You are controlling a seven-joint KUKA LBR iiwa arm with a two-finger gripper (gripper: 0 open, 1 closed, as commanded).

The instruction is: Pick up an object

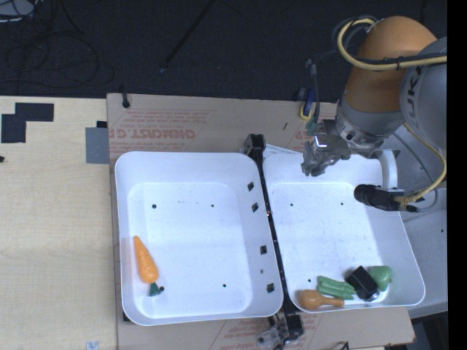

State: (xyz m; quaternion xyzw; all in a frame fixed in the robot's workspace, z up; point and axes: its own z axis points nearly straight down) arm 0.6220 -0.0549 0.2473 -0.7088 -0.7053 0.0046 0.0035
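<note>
The gripper is hovering over the right bin's far rim; whether it is spread or closed, I cannot tell. Well apart from it, one carrot is lying in the left bin. Four small objects are clustering in the right bin's near corner. Mirrored lettering is showing on the cardboard, unreadable.

two white bins, one carrot, four small objects.
</note>
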